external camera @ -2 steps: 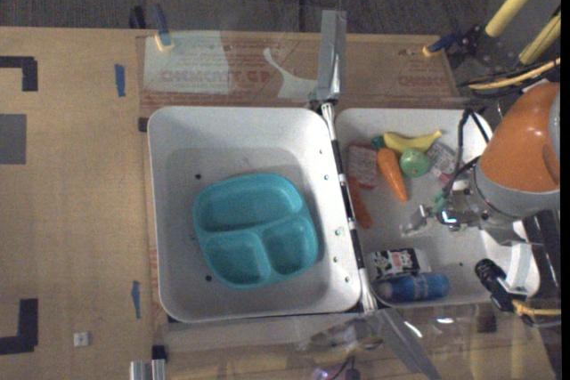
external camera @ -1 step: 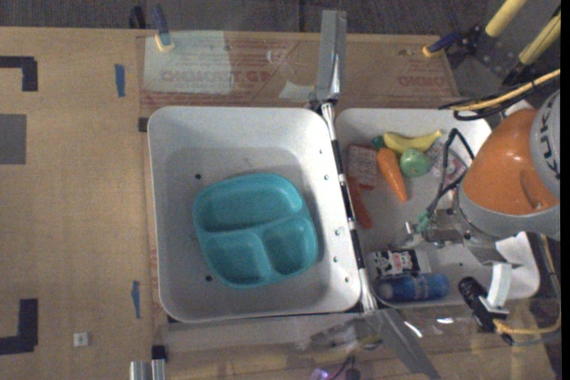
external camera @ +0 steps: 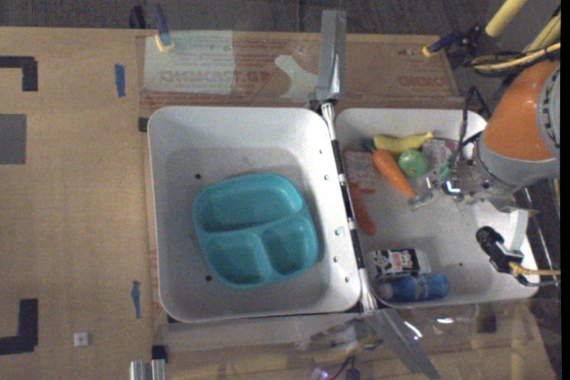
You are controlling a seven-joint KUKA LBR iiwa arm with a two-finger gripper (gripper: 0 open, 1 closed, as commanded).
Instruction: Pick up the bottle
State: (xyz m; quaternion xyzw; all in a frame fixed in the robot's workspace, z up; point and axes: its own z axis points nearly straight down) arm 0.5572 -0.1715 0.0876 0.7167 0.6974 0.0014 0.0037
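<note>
Gripper (external camera: 438,188) is down in the right bin (external camera: 463,245), fingers too blurred to tell if they are spread or closed. Just left of it: green ball (external camera: 412,162), carrot (external camera: 392,172), banana (external camera: 403,141). Blue bottle (external camera: 414,287) lies on its side well below the gripper, touching a small milk carton (external camera: 399,262). Teal divided plate (external camera: 256,229) sits far left in the other bin (external camera: 178,191).

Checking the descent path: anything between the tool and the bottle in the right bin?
In the camera view the stretch from the tool down to the blue bottle is bare white bin floor; a small black-and-white carton sits just left of that line.
</note>
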